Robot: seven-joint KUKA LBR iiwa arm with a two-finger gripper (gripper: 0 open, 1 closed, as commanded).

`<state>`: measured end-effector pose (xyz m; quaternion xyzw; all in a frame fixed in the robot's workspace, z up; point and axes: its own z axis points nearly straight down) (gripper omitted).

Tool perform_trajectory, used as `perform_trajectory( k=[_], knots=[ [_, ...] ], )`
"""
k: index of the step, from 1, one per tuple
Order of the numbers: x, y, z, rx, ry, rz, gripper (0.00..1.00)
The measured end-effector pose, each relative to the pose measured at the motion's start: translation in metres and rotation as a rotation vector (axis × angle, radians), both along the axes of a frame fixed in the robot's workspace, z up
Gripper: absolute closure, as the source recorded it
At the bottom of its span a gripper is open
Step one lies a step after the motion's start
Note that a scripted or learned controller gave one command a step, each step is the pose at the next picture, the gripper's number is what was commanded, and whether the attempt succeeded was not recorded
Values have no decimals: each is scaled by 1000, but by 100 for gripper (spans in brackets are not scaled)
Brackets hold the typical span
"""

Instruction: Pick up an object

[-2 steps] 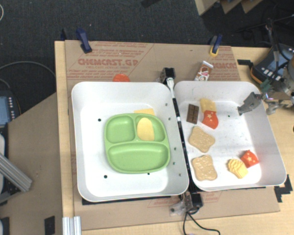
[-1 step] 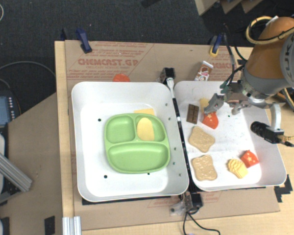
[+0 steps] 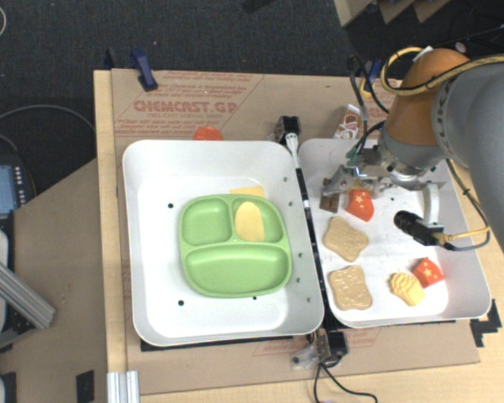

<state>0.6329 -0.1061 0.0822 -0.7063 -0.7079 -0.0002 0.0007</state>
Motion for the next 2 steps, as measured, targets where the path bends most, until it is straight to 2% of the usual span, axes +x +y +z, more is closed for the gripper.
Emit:
perform_trajectory(
  k=[1, 2],
  knots=[
    [3, -1, 19, -3, -14, -1, 100],
    [-40, 68, 108, 2, -6, 5, 100]
  ],
)
